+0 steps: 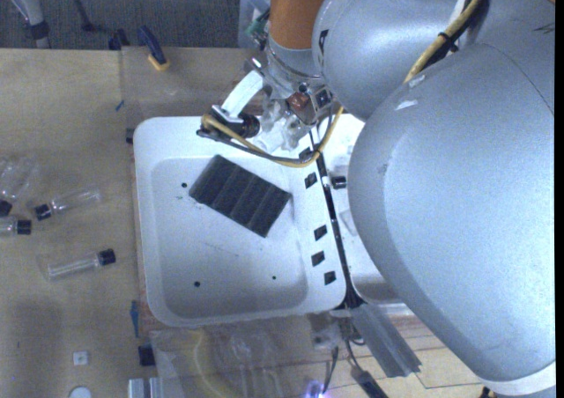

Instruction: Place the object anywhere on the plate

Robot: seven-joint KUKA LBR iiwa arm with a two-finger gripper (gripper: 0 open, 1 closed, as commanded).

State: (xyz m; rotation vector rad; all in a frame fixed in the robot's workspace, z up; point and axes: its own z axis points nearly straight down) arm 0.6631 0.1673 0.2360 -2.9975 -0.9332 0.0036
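At the frame's upper middle the hand (284, 119) hangs over the left white bin (159, 299), grip state unclear; next, seemingly, locating the plate.

The arm (441, 123) is clad in smooth grey shells with a soft sheen, under an orange band (291, 0) of satin finish. The left bin (159, 291) is moulded in smooth white plastic, faintly glossy. A dark ribbed slab (241, 195) in it looks matt. The desk (62, 123) is surfaced in pale, matt wood. Clear glassy vials (79, 262) with black caps are seen at left.
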